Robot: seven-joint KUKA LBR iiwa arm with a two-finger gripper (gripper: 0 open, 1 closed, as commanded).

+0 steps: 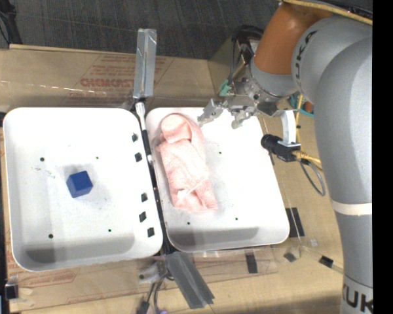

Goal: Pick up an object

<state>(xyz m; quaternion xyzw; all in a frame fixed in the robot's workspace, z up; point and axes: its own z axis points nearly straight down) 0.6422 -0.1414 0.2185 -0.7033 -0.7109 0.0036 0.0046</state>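
A pink folded cloth [185, 164] lies lengthwise in the right bin [249, 195], along its left side. A small blue cube [80, 183] sits in the left bin [33, 149], left of its middle. My gripper [224, 113] hovers over the far edge of the right bin, just right of the cloth's top end. Its two fingers are spread apart with nothing between them.
A metal divider strip with black clips [144, 175] runs between the two bins. The grey arm [340, 110] fills the right side of the view. The bins rest on brown cardboard [72, 77].
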